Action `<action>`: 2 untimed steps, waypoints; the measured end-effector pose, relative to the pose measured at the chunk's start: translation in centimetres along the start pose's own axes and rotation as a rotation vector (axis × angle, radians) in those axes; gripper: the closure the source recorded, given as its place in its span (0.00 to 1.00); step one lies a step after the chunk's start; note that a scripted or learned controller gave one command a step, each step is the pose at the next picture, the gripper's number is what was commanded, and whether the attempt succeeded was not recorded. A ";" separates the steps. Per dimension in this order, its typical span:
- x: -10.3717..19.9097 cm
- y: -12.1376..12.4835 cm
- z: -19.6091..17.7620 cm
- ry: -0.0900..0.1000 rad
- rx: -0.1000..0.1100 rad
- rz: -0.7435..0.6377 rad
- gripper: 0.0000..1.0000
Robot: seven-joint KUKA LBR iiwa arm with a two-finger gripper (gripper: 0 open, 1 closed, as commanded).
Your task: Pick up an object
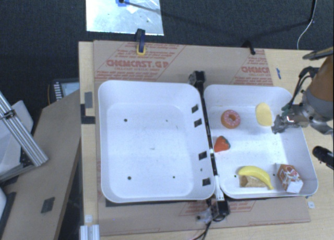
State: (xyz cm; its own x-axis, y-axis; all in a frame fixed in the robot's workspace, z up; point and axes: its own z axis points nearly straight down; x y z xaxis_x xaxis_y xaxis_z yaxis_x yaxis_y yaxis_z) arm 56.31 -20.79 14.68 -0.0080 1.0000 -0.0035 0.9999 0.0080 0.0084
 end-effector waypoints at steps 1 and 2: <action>-0.1 0.1 -1.1 -0.001 -0.003 -0.003 1.00; -0.1 0.2 -2.1 -0.002 -0.006 -0.006 1.00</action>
State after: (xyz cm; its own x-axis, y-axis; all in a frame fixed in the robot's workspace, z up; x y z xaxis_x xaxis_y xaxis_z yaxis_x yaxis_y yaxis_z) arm 56.45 -20.90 16.83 -0.0135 0.9999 -0.0057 0.9998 0.0136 0.0139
